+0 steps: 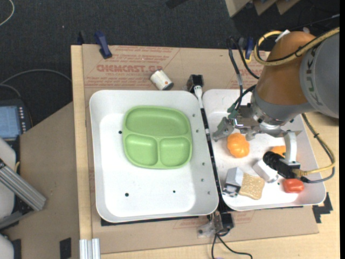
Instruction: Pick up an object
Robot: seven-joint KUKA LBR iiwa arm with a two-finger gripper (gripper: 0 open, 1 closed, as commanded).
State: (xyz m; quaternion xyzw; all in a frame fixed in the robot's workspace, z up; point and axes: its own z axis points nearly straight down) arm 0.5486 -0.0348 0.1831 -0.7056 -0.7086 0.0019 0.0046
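From my remote seat, scanning from the left: the left bin (102, 161) carries a green divided plate (158, 136), lying flat in its upper half and well apart from any of the loose items. Above that bin, on the cardboard sheet (129, 63) that covers the bench, a small white cylinder (160, 80) lies on its side, with a blue clip (102, 45) further up near the sheet's edge.

Moving right, the right bin (269, 201) holds the candidates. An orange ball (237, 145) sits near the bin's middle. Below it are a small grey block (233, 179) and, just beside that, a tan cracker-like square (252, 186). A red piece (293, 185) rests near the bin's right side.

The gripper (233, 124) hangs over the right bin, just above and left of the orange ball; I cannot tell from this angle how its fingers stand, and I see nothing caught in it. I judge this to be the approach step, with no grasp made yet. The next move calls for centring over the ball, descending, then closing; a round object may roll away from a glancing touch.

The bench stands on dark carpet (43, 26), with cables trailing at the left.
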